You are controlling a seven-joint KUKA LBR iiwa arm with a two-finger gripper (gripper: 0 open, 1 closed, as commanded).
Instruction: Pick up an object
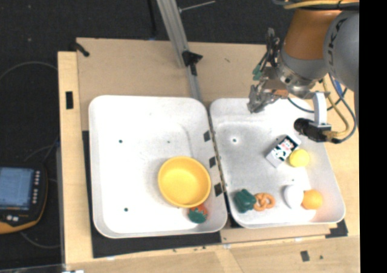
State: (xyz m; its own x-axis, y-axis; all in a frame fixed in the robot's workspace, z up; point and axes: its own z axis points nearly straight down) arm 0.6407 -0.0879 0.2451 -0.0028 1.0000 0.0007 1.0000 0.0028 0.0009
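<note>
The right bin holds a small black-and-white box with a yellow ball touching it. Along its near edge lie a dark green toy, an orange pretzel-shaped piece, a white object and an orange ball. In the left bin sits a yellow bowl, with a small green and red object by its near rim. My gripper hangs over the far edge of the right bin, well behind the box, with nothing seen between its fingers.
A slanted metal rail runs from the top down to the gap between the bins. A black part with cables sticks out by the right bin's far right side. A handheld pendant lies off the bench at left.
</note>
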